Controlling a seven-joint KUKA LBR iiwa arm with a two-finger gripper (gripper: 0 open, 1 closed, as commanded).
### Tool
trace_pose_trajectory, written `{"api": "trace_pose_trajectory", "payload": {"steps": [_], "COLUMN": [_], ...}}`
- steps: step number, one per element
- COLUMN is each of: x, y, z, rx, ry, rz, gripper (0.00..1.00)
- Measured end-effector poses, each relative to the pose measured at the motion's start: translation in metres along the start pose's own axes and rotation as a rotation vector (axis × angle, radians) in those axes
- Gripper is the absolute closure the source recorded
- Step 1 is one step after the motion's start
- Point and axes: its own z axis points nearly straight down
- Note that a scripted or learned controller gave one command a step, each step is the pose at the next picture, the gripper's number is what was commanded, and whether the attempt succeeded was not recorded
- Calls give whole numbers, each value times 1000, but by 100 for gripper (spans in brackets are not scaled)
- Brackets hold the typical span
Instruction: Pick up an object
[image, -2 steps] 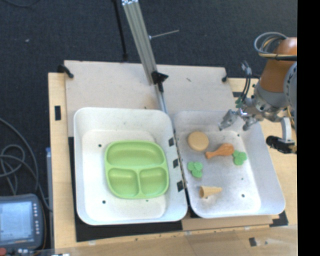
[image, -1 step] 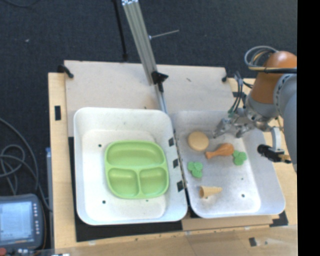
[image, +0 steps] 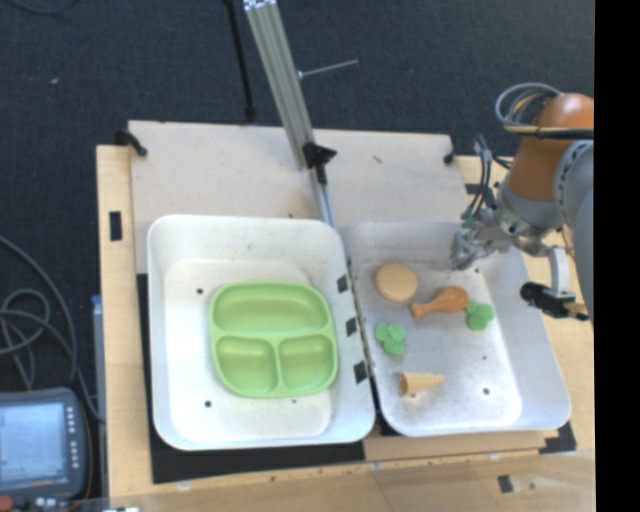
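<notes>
Pincer (image: 466, 252) low over right bin's (image: 535, 385) far edge, grip state can't tell, prob. lining up on drumstick (image: 440, 303) just below w/ bun (image: 396, 282), broccoli (image: 390, 338), cone (image: 420, 382) mid-bin; green tray (image: 272, 337) in left bin (image: 180, 300).

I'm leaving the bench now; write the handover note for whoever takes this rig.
Gripper: low over the far edge of the right bin, nothing visibly between its fingers; open or shut can't be judged.
Right bin: tan round piece, drumstick, green piece beside the drumstick's thick end, second green piece, cone toward the near side. All lie on the bin floor.
Left bin: green divided tray.
Done: arm is at the right bin. Left: nothing is picked yet. The tan round piece and drumstick lie closest to the gripper.
</notes>
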Motion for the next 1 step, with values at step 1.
{"api": "trace_pose_trajectory", "payload": {"steps": [1], "x": [6], "y": [8], "z": [-58], "rx": [-3], "ry": [5], "rz": [2], "gripper": [100]}}
